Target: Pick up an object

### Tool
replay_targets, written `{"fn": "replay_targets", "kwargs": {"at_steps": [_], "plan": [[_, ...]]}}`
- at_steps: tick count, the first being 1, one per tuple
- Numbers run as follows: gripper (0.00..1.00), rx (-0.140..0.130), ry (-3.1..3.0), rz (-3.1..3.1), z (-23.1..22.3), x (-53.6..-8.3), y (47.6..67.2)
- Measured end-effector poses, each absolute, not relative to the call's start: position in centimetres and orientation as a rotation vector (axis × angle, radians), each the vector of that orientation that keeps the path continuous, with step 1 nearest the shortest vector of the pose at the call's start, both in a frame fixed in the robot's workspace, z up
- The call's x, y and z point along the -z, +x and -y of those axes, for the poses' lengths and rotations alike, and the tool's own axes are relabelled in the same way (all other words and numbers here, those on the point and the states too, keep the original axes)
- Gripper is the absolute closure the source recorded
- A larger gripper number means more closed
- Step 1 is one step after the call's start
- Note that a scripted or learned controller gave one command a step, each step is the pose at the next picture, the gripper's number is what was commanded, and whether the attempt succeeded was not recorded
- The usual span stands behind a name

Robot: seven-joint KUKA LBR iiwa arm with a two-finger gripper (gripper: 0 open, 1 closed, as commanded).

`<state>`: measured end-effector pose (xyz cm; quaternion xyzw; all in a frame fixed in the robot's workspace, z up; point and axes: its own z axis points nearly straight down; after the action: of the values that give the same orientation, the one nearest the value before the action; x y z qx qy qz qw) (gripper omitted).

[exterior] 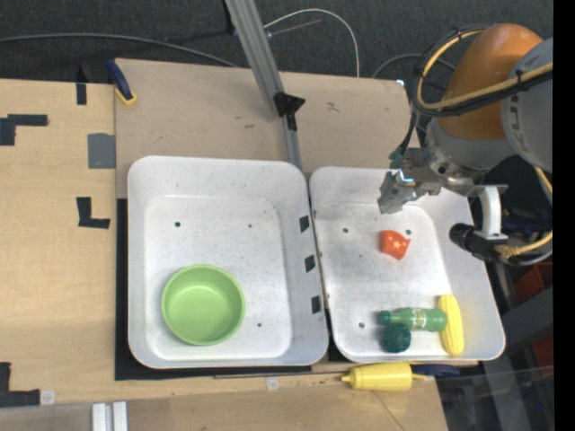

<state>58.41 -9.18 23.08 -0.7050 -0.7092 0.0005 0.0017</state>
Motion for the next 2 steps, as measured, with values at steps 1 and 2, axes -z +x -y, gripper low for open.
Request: {"fn": "replay_targets", "kwargs": {"at_steps": [1, 2], "plan": [[1.00, 0.001, -2.212, 2.228, 4.0, -24.0, 57.9], [1.00, -0.001, -2.212, 2.227, -0.8, -23.7, 58.0]]}}
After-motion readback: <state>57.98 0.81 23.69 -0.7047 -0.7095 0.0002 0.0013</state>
